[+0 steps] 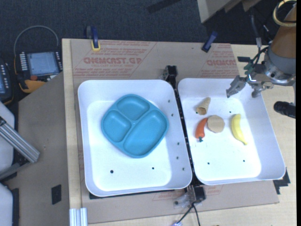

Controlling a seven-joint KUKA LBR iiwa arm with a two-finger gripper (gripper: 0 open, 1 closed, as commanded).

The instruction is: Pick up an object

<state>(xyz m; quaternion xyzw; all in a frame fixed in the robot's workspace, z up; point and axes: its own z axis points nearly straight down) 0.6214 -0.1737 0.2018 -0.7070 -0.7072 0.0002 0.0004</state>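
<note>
- I see the gripper [244, 86] at the upper right, hanging over the far right corner of the right bin [263, 168], with nothing between its fingers.
- Its two fingers are spread wide apart, one pointing toward the bin's middle, the other toward its right wall.
- Four small things lie in the right bin, all in its far half and all clear of the gripper.
- The cone [203, 105] lies nearest the far wall, tilted, its wide end toward the centre divider.
- The carrot [201, 127] sits below the cone, running roughly front to back, with its green tip at the near end.
- The bun [216, 124], a round tan thing, lies just beside the carrot on its right; I cannot tell if they touch.
- The banana [238, 128] lies to the right of the bun, apart from it, curving front to back, and is the thing closest to the gripper.
- The left bin [94, 173] holds a blue plate [135, 125] with three compartments, sitting about in the middle and turned at a slant.
- Both bins rest side by side on the surface [141, 55], a brown board with red printing.
- A small screen [42, 62] sits off the board at the far left.
</note>
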